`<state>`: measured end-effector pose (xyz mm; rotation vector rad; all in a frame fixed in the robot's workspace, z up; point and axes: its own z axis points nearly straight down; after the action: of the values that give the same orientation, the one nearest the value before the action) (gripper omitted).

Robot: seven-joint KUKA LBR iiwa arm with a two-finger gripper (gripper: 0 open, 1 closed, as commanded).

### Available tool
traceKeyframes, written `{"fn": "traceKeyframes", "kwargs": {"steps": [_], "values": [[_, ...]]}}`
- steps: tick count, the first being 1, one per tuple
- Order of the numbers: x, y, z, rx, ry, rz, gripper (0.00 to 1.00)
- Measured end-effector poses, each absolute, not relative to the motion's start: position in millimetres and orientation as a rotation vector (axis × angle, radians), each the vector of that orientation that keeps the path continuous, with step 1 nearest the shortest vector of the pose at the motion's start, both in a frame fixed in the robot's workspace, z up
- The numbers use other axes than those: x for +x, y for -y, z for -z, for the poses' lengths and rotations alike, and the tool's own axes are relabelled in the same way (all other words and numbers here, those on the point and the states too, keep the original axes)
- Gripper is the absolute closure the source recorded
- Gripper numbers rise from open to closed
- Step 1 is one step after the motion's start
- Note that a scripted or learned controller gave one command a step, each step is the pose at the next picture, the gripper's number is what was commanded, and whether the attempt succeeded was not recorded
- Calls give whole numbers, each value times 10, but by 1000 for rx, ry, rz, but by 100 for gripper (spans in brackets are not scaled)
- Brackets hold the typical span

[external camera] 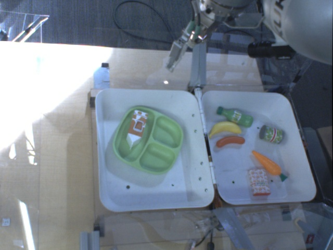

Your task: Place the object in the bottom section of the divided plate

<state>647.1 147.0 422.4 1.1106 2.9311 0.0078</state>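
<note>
While the gripper (176,53) hangs above the worktop behind the bins, can't tell if spread or pinched, a carton (137,125) lies in the green plate's (167,132) left section. Placement looks done or misplaced; next: check which section counts as bottom.

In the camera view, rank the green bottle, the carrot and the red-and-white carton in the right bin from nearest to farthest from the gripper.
From the gripper, above the bins' far edge:
1. green bottle, far side of the right bin.
2. carrot, toward the near right.
3. red-and-white carton, near edge.
</note>
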Motion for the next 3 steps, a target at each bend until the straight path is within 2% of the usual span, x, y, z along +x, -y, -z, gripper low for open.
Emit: {"fn": "traceKeyframes", "kwargs": {"steps": [1, 2, 3], "values": [[6606, -922, -4369, 1092, -2937, -7, 0], [6585, -238, -4366, 1135, -2922, -5, 0], [5569, 739, -4380, 832, -3018, -3, 0]]}}
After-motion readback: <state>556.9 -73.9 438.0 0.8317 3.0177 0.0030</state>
